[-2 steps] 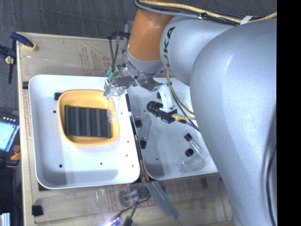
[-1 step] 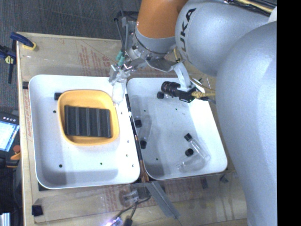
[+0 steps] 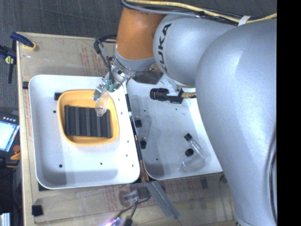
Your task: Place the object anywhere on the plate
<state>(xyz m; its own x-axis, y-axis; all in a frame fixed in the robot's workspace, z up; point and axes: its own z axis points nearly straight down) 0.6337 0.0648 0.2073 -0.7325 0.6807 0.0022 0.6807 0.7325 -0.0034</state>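
Counting first: two white bins sit side by side on the bench, one plate lies in the left bin (image 3: 42,126), and three clear vials can be made out. One vial (image 3: 101,108) hangs at the tip of the gripper (image 3: 102,94), above the plate's upper right part; its top sits between the fingers, so the gripper looks closed narrowly on it, the glass tilted slightly and pointing down. The other two vials (image 3: 194,147) lie close together in the right bin (image 3: 164,126), near its lower right corner, each with a dark cap; the lower one is faint and hard to read.

The plate (image 3: 66,102) is a rounded rectangle with an orange-yellow rim and a dark, ribbed centre of about four ridges. Both bins are shallow, smooth plastic with rounded corners and small dark holes along their floors. They rest on a pale wooden bench (image 3: 61,55) with faint red printing; blue clamps (image 3: 21,40) grip its upper left edge. Dark carpet-like floor surrounds it.

The arm (image 3: 225,79) is glossy grey metal with a smooth orange band, yellow and black cables running over it.
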